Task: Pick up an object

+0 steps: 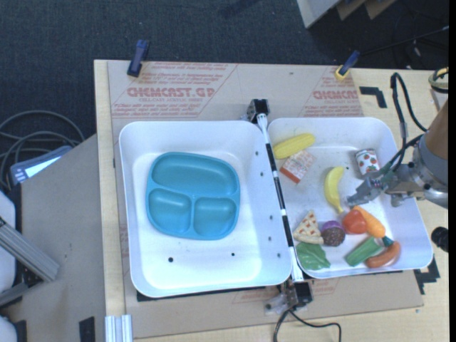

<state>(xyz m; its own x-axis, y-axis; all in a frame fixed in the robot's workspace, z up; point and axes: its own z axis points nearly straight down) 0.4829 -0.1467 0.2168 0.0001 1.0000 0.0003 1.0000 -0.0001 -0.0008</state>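
I see the gripper point(360, 197) low in the right bin point(410, 242); the banana point(333, 187) stands just left (long axis upright in frame). Whether it grips anything, I cannot tell.

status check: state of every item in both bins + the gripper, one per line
gripper: low in the right bin, beside the banana, nothing seen between its fingers
banana: lying loose
corn cob: lying near the bin's far edge
pizza slice: flat
carrot: lying, touching the tomato
hot dog: lying at the near wall
blue tray: flat in the left bin, nothing in its compartments
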